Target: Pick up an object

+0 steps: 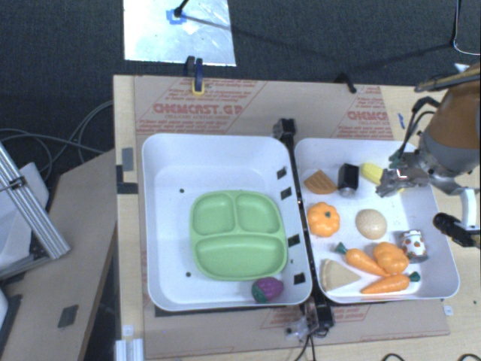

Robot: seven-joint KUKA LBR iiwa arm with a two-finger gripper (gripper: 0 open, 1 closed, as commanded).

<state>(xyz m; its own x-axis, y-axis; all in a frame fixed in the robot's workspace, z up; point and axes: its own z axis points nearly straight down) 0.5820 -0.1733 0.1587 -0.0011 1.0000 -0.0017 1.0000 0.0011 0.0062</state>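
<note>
1. The tool point(392, 180) hangs over the far part of the right bin point(449, 275), at the end of the grey arm point(451, 138) that reaches in from the right.
2. Just beside the tool, toward the bins' divider, lies a small yellow piece point(371, 173), with a black block point(348, 177) next to it. These are the nearest things to pick.
3. The yellow piece looks like hard toy plastic: probably light, stiff, smooth and a little slippery, not fragile. A grip across its short width, near the middle, seems safest.
4. Below the tool, toward the near rim, sits a pale egg point(370, 223); its round shape would likely roll out of a loose pinch.
5. Further from the tool lie an orange pumpkin point(323, 219), carrots point(373, 272) and a brown wedge point(319, 181).
6. I cannot tell how the tool stands, clenched or released, and nothing visible sits in its grip or clearly touches it.
</note>
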